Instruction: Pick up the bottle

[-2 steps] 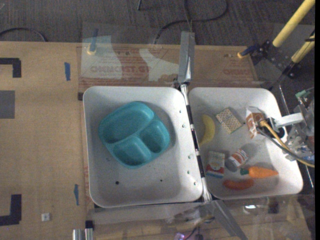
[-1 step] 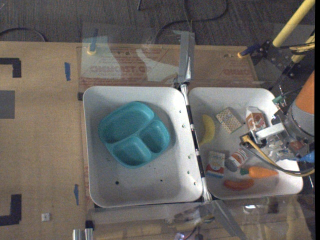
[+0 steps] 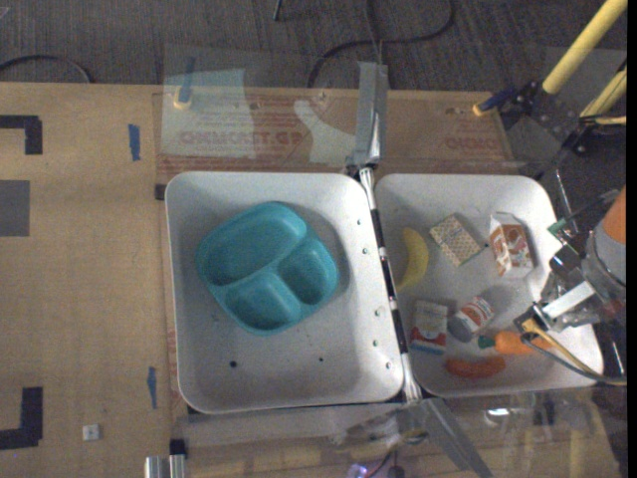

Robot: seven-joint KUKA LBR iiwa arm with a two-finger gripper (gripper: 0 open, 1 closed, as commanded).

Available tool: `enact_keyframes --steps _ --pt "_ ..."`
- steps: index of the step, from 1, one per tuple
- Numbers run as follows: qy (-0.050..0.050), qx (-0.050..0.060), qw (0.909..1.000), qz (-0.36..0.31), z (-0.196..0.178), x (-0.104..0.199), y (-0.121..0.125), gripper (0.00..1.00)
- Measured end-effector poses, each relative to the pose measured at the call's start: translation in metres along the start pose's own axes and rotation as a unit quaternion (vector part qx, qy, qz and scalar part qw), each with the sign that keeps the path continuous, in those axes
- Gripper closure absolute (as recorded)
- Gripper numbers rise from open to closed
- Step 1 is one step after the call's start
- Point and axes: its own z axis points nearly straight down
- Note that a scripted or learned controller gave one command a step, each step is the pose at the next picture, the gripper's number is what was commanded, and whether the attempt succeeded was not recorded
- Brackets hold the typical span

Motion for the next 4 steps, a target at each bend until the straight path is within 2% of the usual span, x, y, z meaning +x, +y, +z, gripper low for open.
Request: enact_keyframes --steps 1,2,3,4 --pt "0.0 -0.002 0.9905 0.137 -0.081 -0.024 0.035 1.0" --pt "0.0 -0.002 0.9802 0.198 -0.099 -0.001 0.004 1.0" --pt "0.0 0.0 0.9951 0.099 -0.037 0.0 0.002 1.0" --pt "0.0 -0.002 0.9993 0.036 -0.094 -0.022 0.034 1.0"
